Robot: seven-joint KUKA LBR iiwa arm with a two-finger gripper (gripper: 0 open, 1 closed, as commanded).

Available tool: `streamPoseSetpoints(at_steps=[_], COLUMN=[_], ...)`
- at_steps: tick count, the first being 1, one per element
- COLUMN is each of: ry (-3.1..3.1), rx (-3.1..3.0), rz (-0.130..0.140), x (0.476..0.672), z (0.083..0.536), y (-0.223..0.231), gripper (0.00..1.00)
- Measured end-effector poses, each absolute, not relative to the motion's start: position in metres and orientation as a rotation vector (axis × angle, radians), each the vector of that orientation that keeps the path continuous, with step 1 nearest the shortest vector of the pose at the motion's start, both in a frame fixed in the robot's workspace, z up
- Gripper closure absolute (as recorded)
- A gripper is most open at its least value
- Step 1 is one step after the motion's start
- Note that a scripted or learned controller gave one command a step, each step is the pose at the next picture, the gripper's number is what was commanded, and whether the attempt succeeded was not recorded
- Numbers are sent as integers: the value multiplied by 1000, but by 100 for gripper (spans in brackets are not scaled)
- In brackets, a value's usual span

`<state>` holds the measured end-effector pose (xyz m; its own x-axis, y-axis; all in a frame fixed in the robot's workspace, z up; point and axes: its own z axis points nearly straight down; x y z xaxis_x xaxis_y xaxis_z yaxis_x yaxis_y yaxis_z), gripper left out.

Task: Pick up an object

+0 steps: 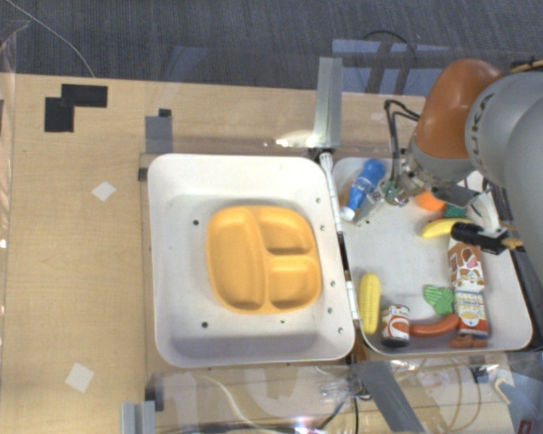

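Note:
My gripper (pixel 397 192) hangs low over the back of the right bin (pixel 407 242), under the grey arm with its orange band (pixel 452 107). Just to its left lies a blue bottle with a white cap (pixel 363 186), leaning against the bin's back left corner; the gripper is beside it, and I cannot tell whether they touch. An orange piece (pixel 430 201) and a green piece (pixel 454 211) lie just right of the gripper. A yellow banana (pixel 438 229) sits in front of them. Nothing shows held in the gripper.
The right bin also holds a corn cob (pixel 369 301), a small red-and-white can (pixel 395 325), a red sausage (pixel 432 326), a green piece (pixel 439 297) and a tall carton (pixel 468 292). A yellow divided plate (pixel 262 259) lies in the left bin (pixel 176 242).

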<state>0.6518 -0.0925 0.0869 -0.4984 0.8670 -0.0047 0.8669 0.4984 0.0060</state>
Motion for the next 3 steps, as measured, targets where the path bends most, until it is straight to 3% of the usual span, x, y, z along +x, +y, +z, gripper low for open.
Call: streamPoseSetpoints(at_steps=[1,2,3], ry=[2653,2473,2739], rx=[1680,1926,1559], rz=[0,6,-3], x=[636,633,667], z=[97,88,92], y=[-153,-103,-131], gripper=[0,0,0])
